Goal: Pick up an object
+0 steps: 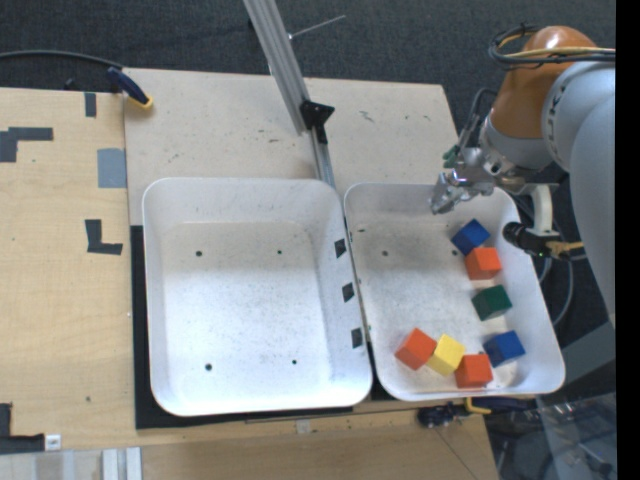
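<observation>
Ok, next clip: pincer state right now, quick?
Pincer: over the upper part of the right bin, above the blue cube; nothing visible between its tips, and open or shut cannot be told.

I see my grey arm bent in from the right. Its small metal hand (pixel 447 196) points down-left, carrying nothing.
</observation>
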You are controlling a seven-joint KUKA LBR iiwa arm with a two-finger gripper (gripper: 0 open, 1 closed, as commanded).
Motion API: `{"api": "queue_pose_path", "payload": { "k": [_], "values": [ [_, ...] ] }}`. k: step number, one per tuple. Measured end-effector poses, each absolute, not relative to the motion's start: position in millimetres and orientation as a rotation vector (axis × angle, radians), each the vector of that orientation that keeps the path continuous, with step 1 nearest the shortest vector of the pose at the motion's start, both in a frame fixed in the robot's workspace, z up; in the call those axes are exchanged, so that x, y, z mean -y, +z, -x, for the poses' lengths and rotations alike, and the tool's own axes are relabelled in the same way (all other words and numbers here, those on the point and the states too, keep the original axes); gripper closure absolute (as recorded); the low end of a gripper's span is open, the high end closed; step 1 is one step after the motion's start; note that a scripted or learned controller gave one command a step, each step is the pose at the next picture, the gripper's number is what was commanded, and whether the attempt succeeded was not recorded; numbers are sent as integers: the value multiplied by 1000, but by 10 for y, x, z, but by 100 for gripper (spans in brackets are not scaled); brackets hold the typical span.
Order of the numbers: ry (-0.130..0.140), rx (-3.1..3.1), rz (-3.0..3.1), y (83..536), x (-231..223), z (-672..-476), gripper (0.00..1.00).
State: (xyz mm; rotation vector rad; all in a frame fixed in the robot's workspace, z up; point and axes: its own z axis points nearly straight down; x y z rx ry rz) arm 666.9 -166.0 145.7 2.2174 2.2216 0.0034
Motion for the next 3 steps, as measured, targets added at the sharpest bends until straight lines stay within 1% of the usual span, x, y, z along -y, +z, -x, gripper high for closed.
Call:
{"api": "queue_pose_path", "payload": {
  "k": [1, 2, 3],
  "values": [
    [4, -2221, -2217, 1899, 1609, -6657, 100],
    [2, -2223, -2219, 2073, 1604, -6663, 100],
    [0, -2230, -2216, 2010, 1020, -6605, 100]
  ]
}}
